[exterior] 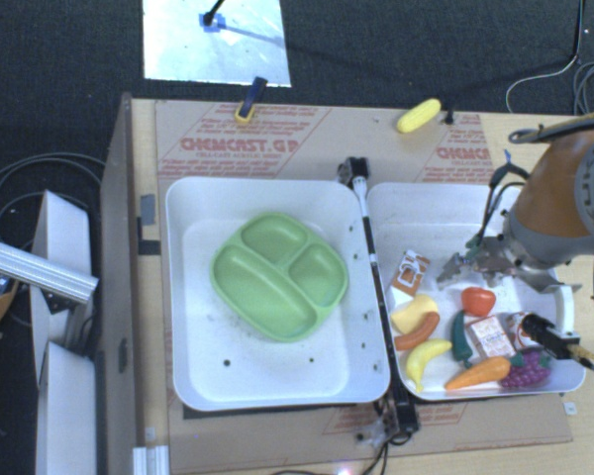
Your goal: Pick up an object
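Note:
My gripper (472,264) hangs low over the middle of the right bin (426,206), at the end of the grey arm with its orange band (559,176). Just below it lies a red tomato (478,301). To its left stands a small orange-and-white carton (408,273). Further toward the bin's front lie a yellow piece (414,314), a sausage (418,332), a banana (423,359), a green cucumber (459,336), a small box (490,336), a carrot (478,372) and purple grapes (528,369).
The left bin (198,364) holds a green divided plate (279,275). A black divider (368,255) runs between the bins. A yellow toy (418,116) lies on the cardboard behind the right bin. Cables hang at the far right.

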Robot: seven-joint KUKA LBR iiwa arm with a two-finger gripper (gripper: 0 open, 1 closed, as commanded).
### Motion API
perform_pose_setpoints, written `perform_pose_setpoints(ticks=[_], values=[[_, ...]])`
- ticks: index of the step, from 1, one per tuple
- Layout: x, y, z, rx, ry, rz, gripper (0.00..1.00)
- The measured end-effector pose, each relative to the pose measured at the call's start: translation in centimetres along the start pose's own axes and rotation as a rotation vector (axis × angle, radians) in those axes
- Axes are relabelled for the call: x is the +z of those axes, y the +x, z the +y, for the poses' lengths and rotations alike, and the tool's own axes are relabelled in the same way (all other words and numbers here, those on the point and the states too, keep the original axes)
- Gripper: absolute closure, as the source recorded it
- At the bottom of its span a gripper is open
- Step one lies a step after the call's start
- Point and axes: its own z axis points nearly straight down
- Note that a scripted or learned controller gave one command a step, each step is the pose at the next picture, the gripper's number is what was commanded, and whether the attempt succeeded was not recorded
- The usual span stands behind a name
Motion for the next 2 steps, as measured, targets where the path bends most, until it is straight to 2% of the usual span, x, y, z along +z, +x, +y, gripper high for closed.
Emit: perform_pose_setpoints(ticks=[1, 2], values=[[1.1, 0.8, -3.4, 0.004, 0.007, 0.001, 0.0], [0.0, 0.7, -3.1, 0.002, 0.0, 0.0, 1.0]])
